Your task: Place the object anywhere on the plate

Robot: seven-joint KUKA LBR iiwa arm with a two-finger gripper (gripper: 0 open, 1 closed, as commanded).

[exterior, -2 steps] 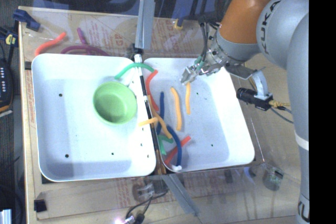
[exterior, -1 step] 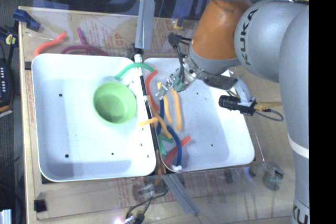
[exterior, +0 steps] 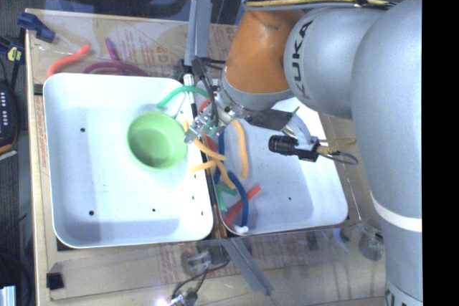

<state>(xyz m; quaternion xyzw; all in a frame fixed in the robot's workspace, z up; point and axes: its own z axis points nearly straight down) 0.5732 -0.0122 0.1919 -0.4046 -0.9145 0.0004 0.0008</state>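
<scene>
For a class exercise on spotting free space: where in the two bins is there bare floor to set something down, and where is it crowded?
Free: the left white bin, left of and below the green round plate. Crowded: the right white bin near the divider, with cables and the gripper.

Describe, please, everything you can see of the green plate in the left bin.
The round light-green plate looks like matte plastic, with a raised rim and a shallow dished middle. It lies flat and upright on the floor of the left shallow white bin, toward that bin's right side. Nothing lies on it. The arm's tool is just beside its right rim; contact cannot be judged.
</scene>
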